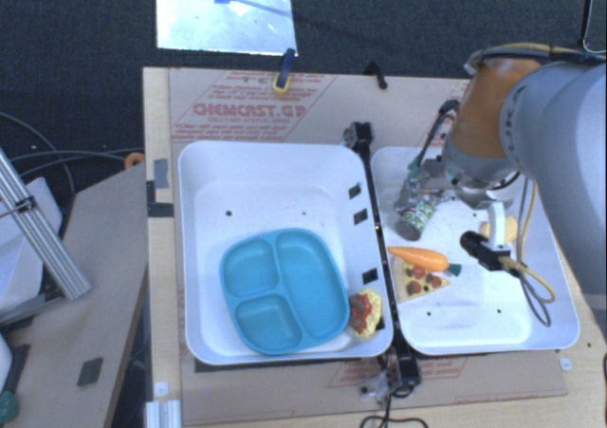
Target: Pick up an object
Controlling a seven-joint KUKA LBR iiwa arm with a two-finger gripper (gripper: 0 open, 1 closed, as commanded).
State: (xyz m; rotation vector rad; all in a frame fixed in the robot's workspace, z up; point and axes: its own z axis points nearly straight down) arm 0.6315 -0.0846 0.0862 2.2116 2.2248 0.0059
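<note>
White plastic, both bins, side by side on the bench.

Camera view, left bin point(204, 227): a blue divided plate point(285, 293) lies flat near the middle. A small yellow-and-red toy food point(364, 312) sits in the near right corner, just beside the plate's rim.

Camera view, right bin point(541, 322): my gripper point(418, 196) hangs low over the far left part, right above a small grey-green can point(414, 219). The can looks tilted, leaning toward the bin's left wall. An orange carrot point(418, 257) lies just on the near side of the can, and a pizza slice point(422, 279) lies against or just beside the carrot.

Tool state: I cannot tell whether it is spread or pressed together, as the wrist body covers the tips from this angle. I claim no hold on anything.

Judgement: the can is my target and the step in hand is settling onto it. To do it well, I should centre over the can's body, set the grip across its short width and take it around the middle. I should stay clear of the left wall and the carrot. A round, leaning can may roll or squirt out, so I should close squarely and lift straight up.
</note>
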